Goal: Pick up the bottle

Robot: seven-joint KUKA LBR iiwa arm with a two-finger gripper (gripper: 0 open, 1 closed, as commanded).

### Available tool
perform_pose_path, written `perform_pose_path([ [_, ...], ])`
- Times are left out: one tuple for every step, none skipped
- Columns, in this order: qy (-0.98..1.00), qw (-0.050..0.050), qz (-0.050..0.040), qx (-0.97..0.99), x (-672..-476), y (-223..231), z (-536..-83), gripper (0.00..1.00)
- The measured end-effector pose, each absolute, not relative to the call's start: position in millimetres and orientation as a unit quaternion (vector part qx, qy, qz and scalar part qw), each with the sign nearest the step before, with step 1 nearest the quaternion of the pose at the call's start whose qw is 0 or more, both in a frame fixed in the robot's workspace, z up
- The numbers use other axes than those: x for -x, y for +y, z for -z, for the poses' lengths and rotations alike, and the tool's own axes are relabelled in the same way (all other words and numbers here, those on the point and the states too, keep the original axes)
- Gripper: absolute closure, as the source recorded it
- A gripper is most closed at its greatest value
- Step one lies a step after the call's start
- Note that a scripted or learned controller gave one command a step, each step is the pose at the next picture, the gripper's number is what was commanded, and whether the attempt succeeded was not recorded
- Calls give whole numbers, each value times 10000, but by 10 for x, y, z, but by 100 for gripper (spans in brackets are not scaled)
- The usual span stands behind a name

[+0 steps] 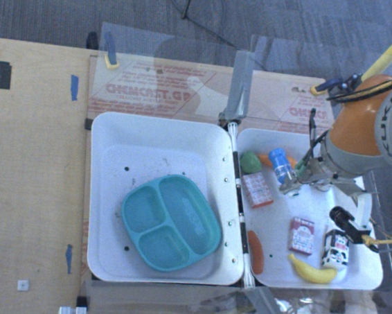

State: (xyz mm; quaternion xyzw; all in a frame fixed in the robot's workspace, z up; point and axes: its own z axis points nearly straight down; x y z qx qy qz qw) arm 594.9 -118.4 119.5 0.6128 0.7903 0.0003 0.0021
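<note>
A small blue bottle (279, 164) lies in the right bin (371, 276), near its back left corner, tilted with one end toward the bin's back wall. My gripper (295, 182) hangs low over the bin, just right of and slightly in front of the bottle, very close to its lower end. Whether it touches the bottle cannot be made out. The grey wrist and orange band (358, 128) rise behind it to the right.
Around the bottle are a green ball (250, 161), an orange item (291, 159) and a pink packet (257, 191). Further forward lie a red box (302, 235), a banana (313, 271), a black-and-white carton (337, 251) and a red sausage (256, 252). The left bin holds a teal divided plate (170, 221).
</note>
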Motion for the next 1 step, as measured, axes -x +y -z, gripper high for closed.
perform_pose_path([
  [6482,6,1,-7615,-6192,-354,-2499,100],
])
